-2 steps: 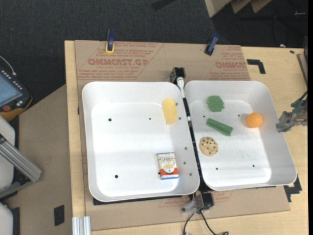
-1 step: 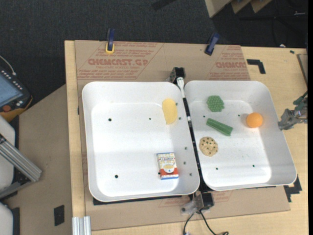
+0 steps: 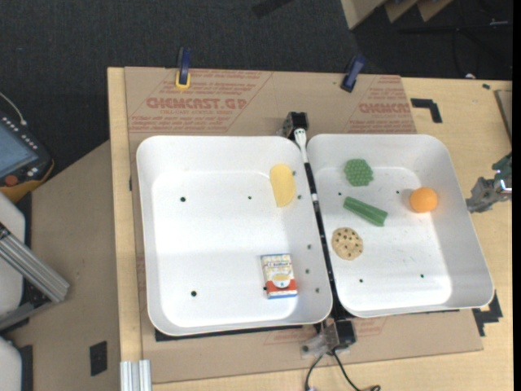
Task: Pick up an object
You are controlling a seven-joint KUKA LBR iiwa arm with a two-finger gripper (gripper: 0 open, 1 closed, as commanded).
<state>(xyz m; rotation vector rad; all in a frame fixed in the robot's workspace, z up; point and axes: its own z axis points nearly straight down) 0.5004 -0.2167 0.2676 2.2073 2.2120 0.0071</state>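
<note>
gripper at the far right edge, outside the bins

the gripper sits just beyond the right bin rim (whether it is spread or closed, i cannot tell), clear of everything. nearest it lies an orange ball, then a green stick, a green bumpy piece and a cookie. the left bin holds a yellow block and a small box.
</note>
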